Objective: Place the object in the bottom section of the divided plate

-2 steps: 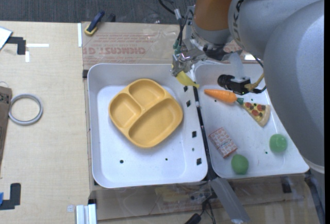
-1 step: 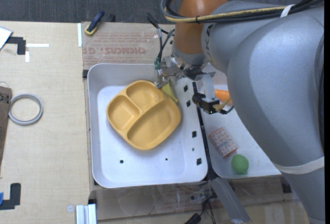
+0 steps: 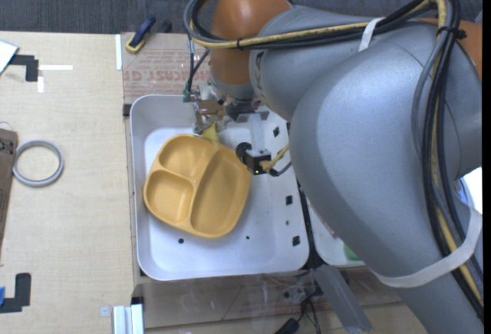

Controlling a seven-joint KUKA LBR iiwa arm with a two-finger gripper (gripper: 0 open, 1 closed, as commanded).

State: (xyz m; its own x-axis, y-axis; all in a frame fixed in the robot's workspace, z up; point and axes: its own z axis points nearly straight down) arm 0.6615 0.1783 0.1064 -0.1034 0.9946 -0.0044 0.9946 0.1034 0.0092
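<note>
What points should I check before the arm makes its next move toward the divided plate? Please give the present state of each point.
1. Divided plate lies flat inside the left white bin: ok.
2. All three plate sections free of items: ok.
3. Gripper position: at the plate's upper rim, above the bin's top edge: ok.
4. Object held between the fingers: cannot tell; something yellowish shows at the tips, but the wrist hides most of it.
5. Gripper over the bottom section: not ok; that section lies at the opposite side of the plate.
6. Right bin contents: cannot tell, the arm covers it.

One camera looks down from above at a slant, close over the shallow white bin [image 3: 153, 248] mid-frame.
</note>
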